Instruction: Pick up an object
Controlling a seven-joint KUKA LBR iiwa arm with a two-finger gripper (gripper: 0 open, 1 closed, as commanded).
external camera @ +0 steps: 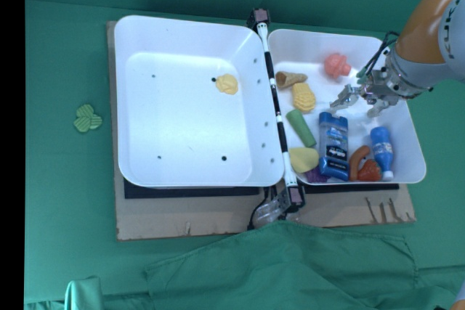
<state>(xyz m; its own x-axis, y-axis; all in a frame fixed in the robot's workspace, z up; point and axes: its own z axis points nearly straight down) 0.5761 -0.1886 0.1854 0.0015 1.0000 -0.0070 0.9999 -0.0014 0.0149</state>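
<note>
Above the right bin (414,145), the end effector (361,99) hangs open and empty

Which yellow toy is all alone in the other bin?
The small yellow toy in the left bin. The other yellow ones, and, lie in the crowded right bin.

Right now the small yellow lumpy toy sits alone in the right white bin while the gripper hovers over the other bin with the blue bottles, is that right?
Not quite. In the camera view the small yellow lumpy toy sits alone in the left white bin, not the right. The gripper does hover over the other bin, above the blue bottles.
</note>
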